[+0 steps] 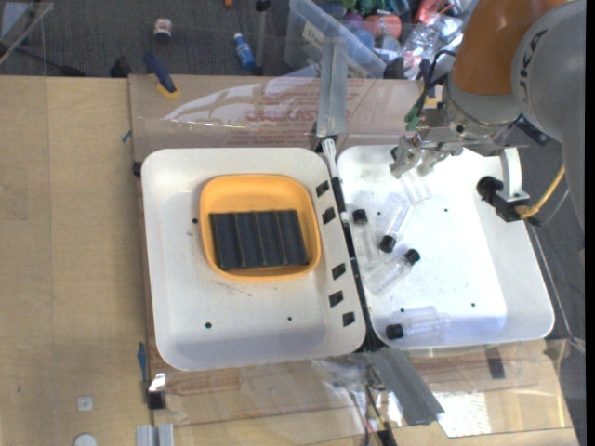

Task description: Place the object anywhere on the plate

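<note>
An orange plate [216, 193] lies in the left bin [177, 323]. A black ridged rectangular block [258, 240] rests flat on it, covering most of its middle. My gripper [415, 163] hangs over the far left corner of the right bin [502, 286], well away from the plate. Its fingers are apart and nothing is between them. Several clear vials with black caps lie in the right bin, one [396, 226] just below the gripper, another [416, 324] near the front wall.
The raised divider [337, 240] with black clips runs between the bins. A clear tub of colourful items [372, 7] stands behind the bench. The arm's orange band [497, 35] and grey body fill the upper right.
</note>
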`<state>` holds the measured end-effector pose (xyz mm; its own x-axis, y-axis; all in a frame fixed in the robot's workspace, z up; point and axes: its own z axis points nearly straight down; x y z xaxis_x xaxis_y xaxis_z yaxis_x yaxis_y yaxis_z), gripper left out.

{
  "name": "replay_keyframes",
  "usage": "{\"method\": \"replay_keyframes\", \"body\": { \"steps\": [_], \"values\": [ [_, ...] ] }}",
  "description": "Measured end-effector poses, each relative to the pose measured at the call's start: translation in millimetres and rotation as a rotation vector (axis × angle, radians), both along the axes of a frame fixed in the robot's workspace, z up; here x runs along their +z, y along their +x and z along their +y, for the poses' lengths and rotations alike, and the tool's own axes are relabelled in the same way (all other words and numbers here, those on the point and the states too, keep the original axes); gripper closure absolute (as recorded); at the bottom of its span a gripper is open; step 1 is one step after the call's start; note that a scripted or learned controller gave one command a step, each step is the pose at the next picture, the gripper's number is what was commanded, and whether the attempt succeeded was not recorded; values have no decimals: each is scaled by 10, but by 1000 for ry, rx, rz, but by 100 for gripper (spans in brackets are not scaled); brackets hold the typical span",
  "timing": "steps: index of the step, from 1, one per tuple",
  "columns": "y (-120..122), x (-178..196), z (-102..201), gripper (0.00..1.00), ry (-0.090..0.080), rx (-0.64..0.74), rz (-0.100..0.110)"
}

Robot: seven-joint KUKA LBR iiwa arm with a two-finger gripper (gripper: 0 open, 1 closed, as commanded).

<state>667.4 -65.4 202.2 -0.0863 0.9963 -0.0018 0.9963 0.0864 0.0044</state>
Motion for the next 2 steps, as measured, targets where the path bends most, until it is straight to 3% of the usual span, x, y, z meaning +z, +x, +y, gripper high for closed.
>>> {"method": "replay_keyframes", "body": {
  "steps": [1, 2],
  "values": [
    [1, 346, 169, 100, -1, 191, -1],
    [5, 569, 161, 100, -2, 270, -2]
  ]
}}
